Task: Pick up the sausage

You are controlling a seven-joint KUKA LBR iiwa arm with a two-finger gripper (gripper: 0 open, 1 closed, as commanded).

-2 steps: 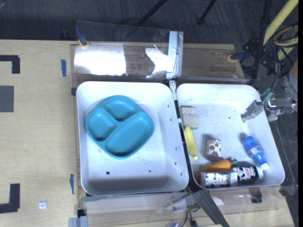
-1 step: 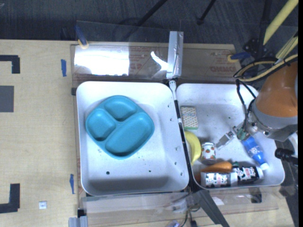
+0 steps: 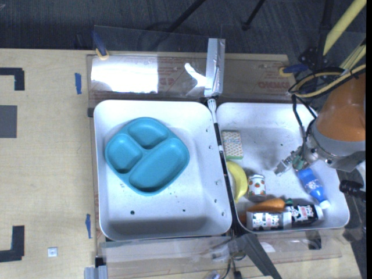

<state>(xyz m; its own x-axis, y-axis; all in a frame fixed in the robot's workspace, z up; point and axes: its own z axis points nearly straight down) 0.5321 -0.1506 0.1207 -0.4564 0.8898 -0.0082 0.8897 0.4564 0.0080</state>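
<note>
A pale wooden counter (image 3: 46, 173) fills the room's foreground, with dark carpet and stand legs behind it, and on it sit two shallow white bins side by side. The left bin (image 3: 116, 214) carries a single blue divided plate (image 3: 147, 154) with three compartments. The right bin (image 3: 261, 118) is the busy one: one small patterned sponge-like block (image 3: 232, 144), one yellow banana (image 3: 236, 180), one little printed can (image 3: 257, 185), one blue-and-white tube (image 3: 312, 185), one black-and-white patterned bottle (image 3: 283, 217) lying along the near wall, and one orange sausage (image 3: 268, 204). The sausage lies lengthwise, just behind the bottle and touching or nearly touching it, with the can right beside its upper edge and the banana at its left end. It looks like a small toy piece, so I'd guess light, fairly stiff and smooth-skinned, likely to roll or squirt out if pinched near a tapered end; the middle of its length, gripped across the narrow width, seems the safest hold, though the neighbours leave little room. The gripper (image 3: 289, 163) hangs in the right bin near the tube, apart from the sausage, and I cannot tell from here whether it is spread or closed; nothing is seen in it.
</note>
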